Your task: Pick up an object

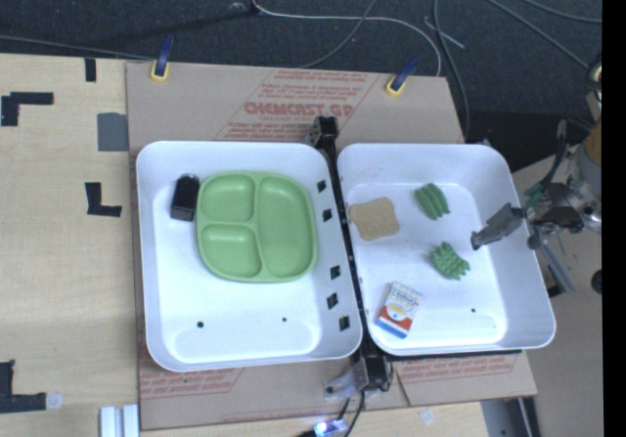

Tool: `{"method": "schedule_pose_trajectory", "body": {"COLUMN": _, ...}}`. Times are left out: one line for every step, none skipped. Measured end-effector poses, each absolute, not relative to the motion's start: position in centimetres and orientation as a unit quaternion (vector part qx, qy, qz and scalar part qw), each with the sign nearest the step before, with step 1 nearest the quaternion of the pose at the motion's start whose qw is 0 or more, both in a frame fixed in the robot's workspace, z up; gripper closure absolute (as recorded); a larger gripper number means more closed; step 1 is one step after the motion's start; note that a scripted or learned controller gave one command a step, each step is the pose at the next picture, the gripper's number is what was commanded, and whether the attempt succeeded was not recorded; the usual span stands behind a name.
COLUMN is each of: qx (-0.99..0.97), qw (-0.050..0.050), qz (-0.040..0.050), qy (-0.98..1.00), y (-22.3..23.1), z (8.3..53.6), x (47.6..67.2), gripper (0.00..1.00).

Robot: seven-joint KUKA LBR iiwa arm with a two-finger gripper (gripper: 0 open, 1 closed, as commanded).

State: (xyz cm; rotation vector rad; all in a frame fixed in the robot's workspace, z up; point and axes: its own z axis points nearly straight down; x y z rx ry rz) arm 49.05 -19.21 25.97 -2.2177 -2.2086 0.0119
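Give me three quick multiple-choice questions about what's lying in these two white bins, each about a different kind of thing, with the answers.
1. Where is the green divided plate?
A. in the left bin
B. in the right bin
C. on the bench outside both bins

2. How many small green ridged pieces lie in the right bin?
A. one
B. two
C. four

3. How does the end effector stand?
A. pressed onto the plate
B. at the right bin's right side, with no object between its fingers
C. holding the small carton

Answers:
1 A, the plate sits beside the black block in the left bin.
2 B, one upper piece and one lower piece.
3 B, it is apart from every object.
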Motion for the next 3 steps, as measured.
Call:
{"method": "schedule_pose_trajectory", "body": {"qx": -0.707, "qw": 0.001, "qz": 0.0005, "qy": -0.707, "y": -19.1, "z": 26.6, "x": 49.3, "gripper": 0.0}}
{"method": "schedule_pose_trajectory", "body": {"qx": -0.707, "qw": 0.002, "qz": 0.0015, "qy": -0.707, "y": -19.6, "z": 20.6, "x": 49.7, "gripper": 0.0}}
{"method": "schedule_pose_trajectory", "body": {"qx": -0.707, "qw": 0.002, "qz": 0.0014, "qy": -0.707, "y": -19.7, "z": 16.2, "x": 49.4, "gripper": 0.0}}
